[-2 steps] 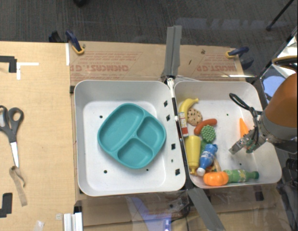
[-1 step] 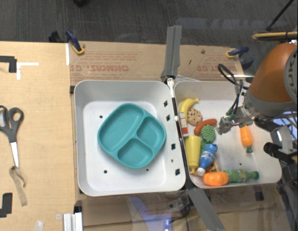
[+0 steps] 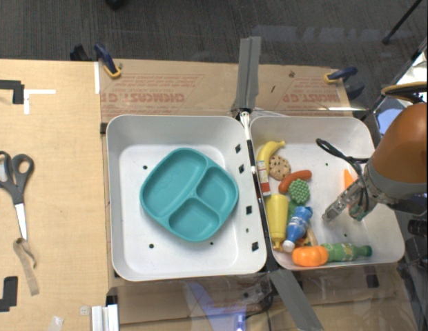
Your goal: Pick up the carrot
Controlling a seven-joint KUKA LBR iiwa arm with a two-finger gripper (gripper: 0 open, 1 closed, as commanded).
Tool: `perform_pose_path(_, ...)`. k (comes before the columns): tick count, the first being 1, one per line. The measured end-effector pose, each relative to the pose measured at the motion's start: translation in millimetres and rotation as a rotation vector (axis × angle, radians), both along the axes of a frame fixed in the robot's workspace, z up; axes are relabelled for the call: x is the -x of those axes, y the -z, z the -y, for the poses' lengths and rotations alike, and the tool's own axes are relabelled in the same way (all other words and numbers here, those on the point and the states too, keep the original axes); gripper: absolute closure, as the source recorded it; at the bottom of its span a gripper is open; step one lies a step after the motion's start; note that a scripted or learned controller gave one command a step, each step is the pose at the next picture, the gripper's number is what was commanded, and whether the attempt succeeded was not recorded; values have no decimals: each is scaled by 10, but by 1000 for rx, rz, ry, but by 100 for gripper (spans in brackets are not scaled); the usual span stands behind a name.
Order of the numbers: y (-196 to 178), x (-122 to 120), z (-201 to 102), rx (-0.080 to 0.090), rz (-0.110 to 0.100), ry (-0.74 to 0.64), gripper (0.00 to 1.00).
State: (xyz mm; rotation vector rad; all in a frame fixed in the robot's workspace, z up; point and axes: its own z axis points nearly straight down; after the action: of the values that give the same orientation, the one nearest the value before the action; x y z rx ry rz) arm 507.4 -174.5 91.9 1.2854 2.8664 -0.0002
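**Hand low in the right bin, carrot tucked behind it**

Nearest the camera, along the front wall of the right bin [image 3: 386,257], lie an orange round fruit [image 3: 310,256] and a green bottle [image 3: 346,252], the two touching end to end. Behind them sit a yellow bottle [image 3: 276,216], a small blue bottle [image 3: 297,224], a green knobbly toy [image 3: 299,192], a red sausage [image 3: 295,180], a cookie [image 3: 279,165] and a banana [image 3: 267,153].

What I take for the carrot [image 3: 348,178] is a small orange sliver near the bin's right side, partly covered by the arm [image 3: 404,154]. The hand [image 3: 346,209] hangs just in front of it, low over bare bin floor; its fingers look slightly parted with nothing between them, though the blur makes this uncertain.

Risks, as I judge them: the hand may close on air, since it sits beside the carrot, not over it. The wrist hides most of the carrot, so aim is hard to check. A black cable [image 3: 338,152] lies close by and could snag. The orange fruit could be mistaken for the target.

In the left bin [image 3: 117,205] rests a teal divided plate [image 3: 190,194]. Both bins stand on cardboard [image 3: 172,92] clamped to the bench [image 3: 55,150], where scissors [image 3: 15,185] lie. Dark carpet [image 3: 200,12] lies beyond.
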Motion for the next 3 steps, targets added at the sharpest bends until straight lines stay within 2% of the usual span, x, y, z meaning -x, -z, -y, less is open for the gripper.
perform_pose_path(1, -1895, -358, 477, 2, 3, -71, 100)
perform_pose_path(2, -97, -351, 350, 0, 0, 143, 100)
perform_pose_path(3, -675, -22, -352, 0, 0, 338, 100)
